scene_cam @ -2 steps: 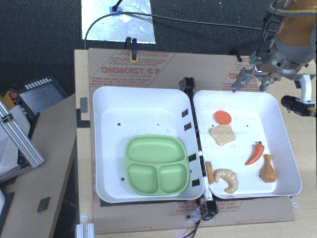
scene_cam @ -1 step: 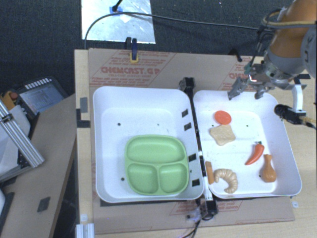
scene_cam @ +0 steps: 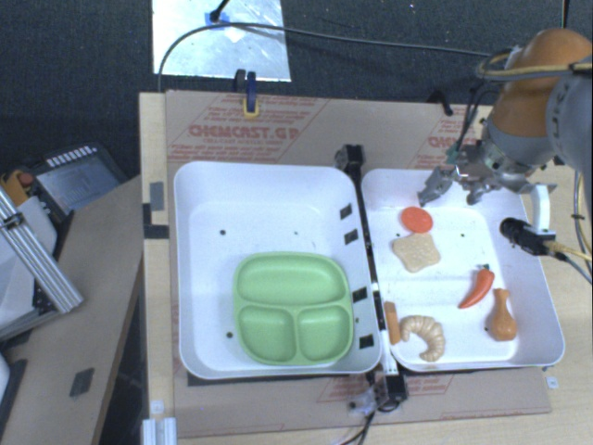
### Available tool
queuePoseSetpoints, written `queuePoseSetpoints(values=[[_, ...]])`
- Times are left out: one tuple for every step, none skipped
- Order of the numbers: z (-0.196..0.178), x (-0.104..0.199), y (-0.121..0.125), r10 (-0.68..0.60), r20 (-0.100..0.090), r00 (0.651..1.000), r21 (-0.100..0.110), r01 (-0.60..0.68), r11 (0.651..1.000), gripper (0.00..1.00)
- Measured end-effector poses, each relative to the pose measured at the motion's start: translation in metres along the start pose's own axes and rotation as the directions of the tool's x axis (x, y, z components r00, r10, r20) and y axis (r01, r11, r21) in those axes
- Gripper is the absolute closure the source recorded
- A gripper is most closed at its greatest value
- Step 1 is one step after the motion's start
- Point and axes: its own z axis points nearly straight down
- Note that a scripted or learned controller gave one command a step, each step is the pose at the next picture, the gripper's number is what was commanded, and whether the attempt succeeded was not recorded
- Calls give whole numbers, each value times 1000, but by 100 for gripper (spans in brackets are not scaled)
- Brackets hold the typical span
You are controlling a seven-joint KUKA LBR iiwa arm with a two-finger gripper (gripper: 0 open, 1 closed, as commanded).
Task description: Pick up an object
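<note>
Nothing lifted yet: the gripper [scene_cam: 455, 189] hangs over the right bin [scene_cam: 542, 341], fingers spread and seemingly empty, just above the red tomato slice [scene_cam: 417, 219]. Toast [scene_cam: 416, 252] lies beside it; the whole grasp remains.

Two white bins [scene_cam: 278, 179], the left holding a pale green divided tray [scene_cam: 292, 306], the right a red-orange disc [scene_cam: 417, 219], tan toast [scene_cam: 417, 251], red pepper [scene_cam: 476, 288], beige croissant [scene_cam: 425, 335], orange-brown drumstick [scene_cam: 501, 316].
</note>
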Motion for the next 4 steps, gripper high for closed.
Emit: queuePoseSetpoints(values=[[43,6,-3,-1,0,1000,-3,1,1000,0],[31,6,-2,-1,1,1000,-6,1,1000,100],[-22,3,10,-3,1,1000,-8,3,1000,100],[-73,13,9,-4,0,1000,-7,4,1000,100]])
